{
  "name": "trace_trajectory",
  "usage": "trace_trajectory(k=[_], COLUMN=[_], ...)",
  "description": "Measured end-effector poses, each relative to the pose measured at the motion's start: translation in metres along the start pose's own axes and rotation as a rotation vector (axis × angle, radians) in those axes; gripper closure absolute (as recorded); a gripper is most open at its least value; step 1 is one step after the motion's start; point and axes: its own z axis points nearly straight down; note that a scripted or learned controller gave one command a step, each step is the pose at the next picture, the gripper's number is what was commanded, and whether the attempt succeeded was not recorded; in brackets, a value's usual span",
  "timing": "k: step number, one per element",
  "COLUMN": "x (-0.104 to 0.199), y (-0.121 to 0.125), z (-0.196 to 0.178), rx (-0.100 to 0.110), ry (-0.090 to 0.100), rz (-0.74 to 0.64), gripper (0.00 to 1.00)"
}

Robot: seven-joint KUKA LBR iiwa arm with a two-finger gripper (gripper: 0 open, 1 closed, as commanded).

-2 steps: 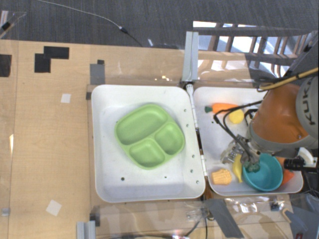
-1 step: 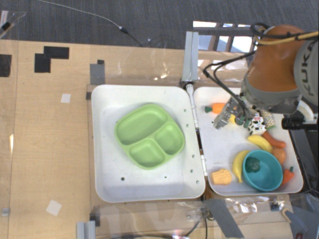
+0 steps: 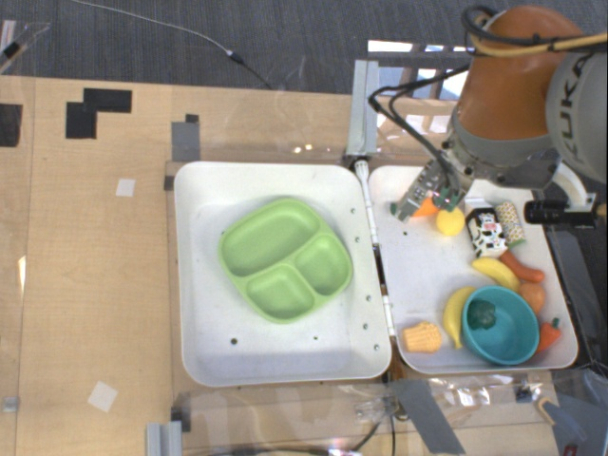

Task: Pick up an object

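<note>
We see the KUKA arm (image 3: pixel 513 84) reach in from the right, its gripper (image 3: pixel 429 196) low over the upper part of the right bin (image 3: pixel 418 283). We cannot tell how its fingers stand; nothing plainly sits between them. A small orange piece (image 3: pixel 427 208) and a yellow lemon-like toy (image 3: pixel 450 221) lie just beside the tip. Farther along the bin wait a cow-patterned toy (image 3: pixel 487 235), a banana (image 3: pixel 495 272), a teal bowl (image 3: pixel 500 325) and a corn cob (image 3: pixel 423 336). In the left bin (image 3: pixel 204 350) rests a green divided plate (image 3: pixel 285 257). We judge the pick not yet made: grasping and lifting remain.
</note>
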Motion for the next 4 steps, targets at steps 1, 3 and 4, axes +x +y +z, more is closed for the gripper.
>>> trace_trajectory(k=[1,3,4], x=[-0.013,-0.047,-0.065], y=[0.025,0.006,-0.074], z=[-0.006,-0.041,0.126], rx=[0.0,0.001,0.007], ry=[-0.001,-0.001,0.014], rz=[-0.167,-0.346,-0.374], gripper=[1.0,1.0,1.0])
